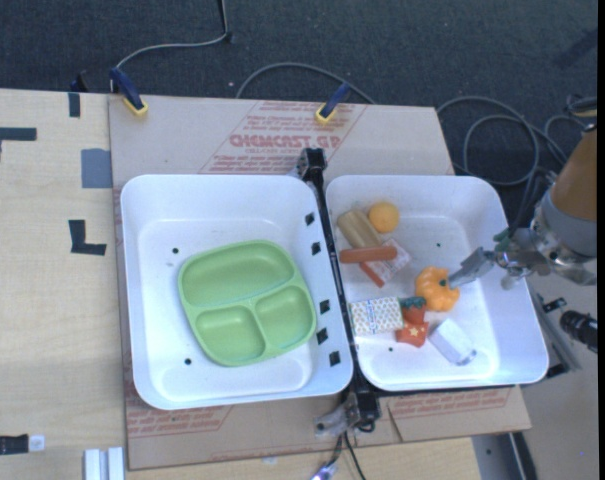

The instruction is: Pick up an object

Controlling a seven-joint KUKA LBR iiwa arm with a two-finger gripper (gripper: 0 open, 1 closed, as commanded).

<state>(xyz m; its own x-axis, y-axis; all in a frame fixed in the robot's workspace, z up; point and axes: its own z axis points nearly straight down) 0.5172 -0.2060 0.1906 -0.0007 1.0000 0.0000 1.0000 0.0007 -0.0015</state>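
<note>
Orange pepper toy [437, 290] lying in right bin [482, 203], just beside gripper [470, 268]. Looking light, hard, smooth, likely slippery; probably best pinching across lobed body, avoiding stem. Jaw state impossible to tell, tips blurring against white floor.

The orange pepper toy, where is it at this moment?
In the camera view, the orange pepper lies in the right bin, near its middle, just above a small red piece and right of the checkered packet, close to the hand.
</note>
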